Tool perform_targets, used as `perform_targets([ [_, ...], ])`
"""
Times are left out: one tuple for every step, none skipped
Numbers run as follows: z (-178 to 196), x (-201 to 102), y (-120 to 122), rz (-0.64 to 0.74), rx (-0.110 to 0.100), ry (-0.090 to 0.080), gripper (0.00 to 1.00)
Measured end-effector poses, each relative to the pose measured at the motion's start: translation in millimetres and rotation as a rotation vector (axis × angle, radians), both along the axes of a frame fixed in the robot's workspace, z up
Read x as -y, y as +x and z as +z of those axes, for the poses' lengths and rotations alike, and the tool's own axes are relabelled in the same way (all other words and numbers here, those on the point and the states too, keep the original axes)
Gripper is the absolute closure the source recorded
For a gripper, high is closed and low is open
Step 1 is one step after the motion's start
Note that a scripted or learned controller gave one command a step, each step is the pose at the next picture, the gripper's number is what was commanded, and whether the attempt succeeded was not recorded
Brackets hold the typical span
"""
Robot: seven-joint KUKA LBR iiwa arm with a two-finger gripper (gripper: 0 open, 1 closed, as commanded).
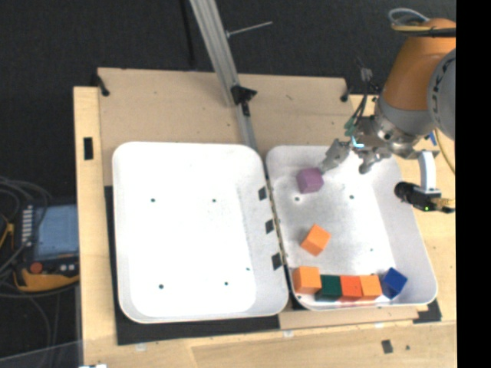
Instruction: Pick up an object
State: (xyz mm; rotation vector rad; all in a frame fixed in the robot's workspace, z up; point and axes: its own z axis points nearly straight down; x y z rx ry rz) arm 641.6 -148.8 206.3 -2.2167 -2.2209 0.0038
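Picking looks barely begun: nothing is sitting between the fingers, and the blocks are all lying in the right bin [399,228]. The gripper [350,157] is hovering over that bin's far end, its two fingers spread apart, one reaching down-left toward the purple block [310,179], the other pointing nearer the bin's middle. The nearer fingertip is sitting just beside the purple block's upper right corner, though I cannot tell whether it is touching.

That block seems the likeliest target. My guess is the next move is calling for a small shift toward it, so both fingers are straddling it, then a drop and a squeeze.

The arm [410,75] is coming in from the right, orange band upward, wrist tilting down and leftward. An orange block [315,238] is lying alone mid-bin; a row of blocks [349,284] is lining the near wall.
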Motion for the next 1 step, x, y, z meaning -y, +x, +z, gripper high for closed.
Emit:
perform_targets([
  [3.5, 0.3, 0.9, 0.002, 0.005, -0.002, 0.0],
])
